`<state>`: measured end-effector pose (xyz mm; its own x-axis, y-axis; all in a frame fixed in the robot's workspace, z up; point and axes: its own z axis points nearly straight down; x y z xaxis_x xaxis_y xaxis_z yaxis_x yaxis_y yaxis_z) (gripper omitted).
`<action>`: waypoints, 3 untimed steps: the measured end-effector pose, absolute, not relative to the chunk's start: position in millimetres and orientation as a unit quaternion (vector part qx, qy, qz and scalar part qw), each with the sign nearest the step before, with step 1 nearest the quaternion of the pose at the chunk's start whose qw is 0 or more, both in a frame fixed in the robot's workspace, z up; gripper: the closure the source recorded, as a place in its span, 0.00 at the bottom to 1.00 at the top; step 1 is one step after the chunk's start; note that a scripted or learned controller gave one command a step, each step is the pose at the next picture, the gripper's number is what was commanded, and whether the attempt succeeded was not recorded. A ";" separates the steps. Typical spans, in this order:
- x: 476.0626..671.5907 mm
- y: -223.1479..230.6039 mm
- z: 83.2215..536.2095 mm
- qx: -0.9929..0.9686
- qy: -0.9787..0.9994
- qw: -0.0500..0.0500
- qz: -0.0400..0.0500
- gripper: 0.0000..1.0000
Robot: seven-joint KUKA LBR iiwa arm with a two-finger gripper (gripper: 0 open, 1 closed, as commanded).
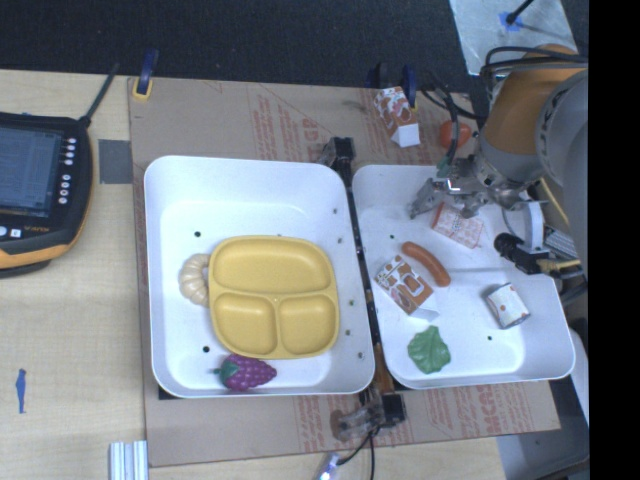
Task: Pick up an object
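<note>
The bench (70,368) is pale wood, and a large sheet of brown cardboard (250,118) printed with faint red lettering lies over its middle. Behind the bench, the floor or backdrop is dark, almost black. Two shallow white bins sit side by side on the cardboard, joined along their inner edges by black clips.

The left bin (180,188) holds a yellow divided plate (272,296) near its centre. A pale, ridged toy food piece (194,278) peeks out from under the plate's left edge, and a purple bunch of grapes (246,373) lies at the bin's front edge.

In the right bin (545,353), a sausage (425,263) lies near the middle, touching a small brown-and-white carton (404,284) just to its left. A green leaf (429,350) rests toward the front edge, a small white and grey box (507,305) sits near the right edge, and a red-and-white packet (459,226) lies toward the back.

The arm (530,108) reaches in over the bin's back right corner. Its gripper (452,190) hangs low over the back edge of that bin, just above the packet; its fingers look splayed apart with nothing between them, though the view is blurred there.

A tablet-like controller (40,188) with an orange rim rests at the bench's left edge. Another small carton (397,113) stands on the cardboard behind the right bin.
</note>
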<state>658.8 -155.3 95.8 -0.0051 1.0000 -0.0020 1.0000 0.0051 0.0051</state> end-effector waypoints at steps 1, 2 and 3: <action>658.6 -191.5 95.7 0.706 0.709 0.003 0.001 0.00; 659.4 -192.4 107.5 0.704 0.710 0.004 0.000 1.00; 659.2 -192.4 107.3 0.704 0.710 0.004 0.000 0.00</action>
<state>659.2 -192.4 107.3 -0.0079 1.0000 -0.0050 1.0000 0.0079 0.0058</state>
